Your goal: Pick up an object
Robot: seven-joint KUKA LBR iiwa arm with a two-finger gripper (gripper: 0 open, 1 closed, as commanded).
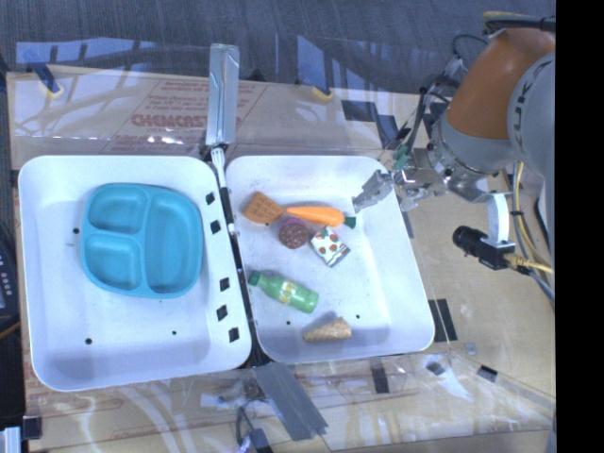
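- The gripper hangs low over the right-hand shallow white bin, just beyond the green-tipped end of the orange plastic carrot. At this slant I cannot tell whether it is spread or closed, and nothing shows inside it.
- The carrot is the nearest thing to take, so I judge it the likely target. It lies on the bin floor with its long axis pointing toward the gripper.
- To do the pick well, the grip should probably cross the carrot's narrow width near mid-length. Its tapered end would likely slip out.
- A dark red round toy sits just below the carrot, seemingly touching it. A small white box with red and green print is near, below the carrot's green end. A tan square cracker-like piece lies at the carrot's far end.
- That crowding is the main risk: coming down on the side away from these neighbours would avoid nudging them.
- Well below the carrot lie a green plastic bottle with a yellow cap and, farther still, a tan bread-like wedge. Both stand alone and look like easier alternatives.
- Well apart from the carrot, past the cracker, a blue divided plastic plate rests in the left-hand white bin on the bench.
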